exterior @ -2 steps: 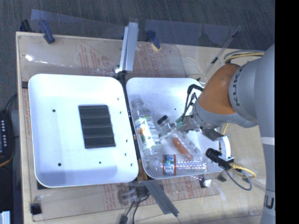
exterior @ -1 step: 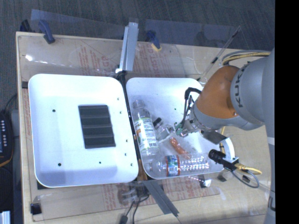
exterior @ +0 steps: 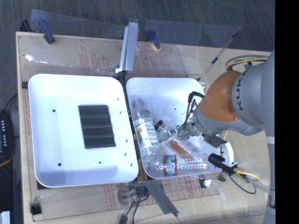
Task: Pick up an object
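My gripper (exterior: 183, 133) reaches down into the right bin (exterior: 159, 88), near its middle right, just above a small orange object (exterior: 178, 147). A clear plastic bottle with a white and green label (exterior: 144, 130) lies along the bin's left wall. A second clear bottle with a red and blue label (exterior: 180, 164) lies along the front wall. A small black thing (exterior: 159, 124) sits between the labelled bottle and the gripper. The wrist hides the fingertips.
The left bin (exterior: 51, 125) holds a dark ribbed rectangular tray (exterior: 96, 126) near its centre. A grey metal bar (exterior: 128, 46) stands at the back between the bins. Blue clamps (exterior: 46, 31) hold the bench's far edge.
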Robot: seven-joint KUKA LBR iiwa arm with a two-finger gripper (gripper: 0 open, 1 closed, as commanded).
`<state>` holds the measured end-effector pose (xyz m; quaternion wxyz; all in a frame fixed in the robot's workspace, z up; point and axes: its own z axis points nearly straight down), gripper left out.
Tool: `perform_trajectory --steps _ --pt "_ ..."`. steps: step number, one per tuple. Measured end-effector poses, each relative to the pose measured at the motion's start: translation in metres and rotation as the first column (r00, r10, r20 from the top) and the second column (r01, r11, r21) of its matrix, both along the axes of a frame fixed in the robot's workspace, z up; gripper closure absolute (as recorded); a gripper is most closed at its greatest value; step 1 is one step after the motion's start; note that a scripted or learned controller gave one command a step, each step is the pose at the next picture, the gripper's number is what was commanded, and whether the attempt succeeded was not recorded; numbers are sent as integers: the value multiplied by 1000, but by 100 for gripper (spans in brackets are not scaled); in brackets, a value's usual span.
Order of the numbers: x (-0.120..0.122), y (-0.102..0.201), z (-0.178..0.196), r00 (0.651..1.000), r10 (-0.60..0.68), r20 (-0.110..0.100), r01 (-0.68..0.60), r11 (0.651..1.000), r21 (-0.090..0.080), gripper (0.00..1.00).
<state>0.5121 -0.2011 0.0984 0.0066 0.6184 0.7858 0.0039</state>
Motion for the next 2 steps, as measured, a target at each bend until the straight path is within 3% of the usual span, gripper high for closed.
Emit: perform_trajectory --steps 1,2 --pt "2 0 11 1000 4 2 -4 1000 -1 100" --pt "52 -9 68 1000 -19 -17 19 1000 3 100"
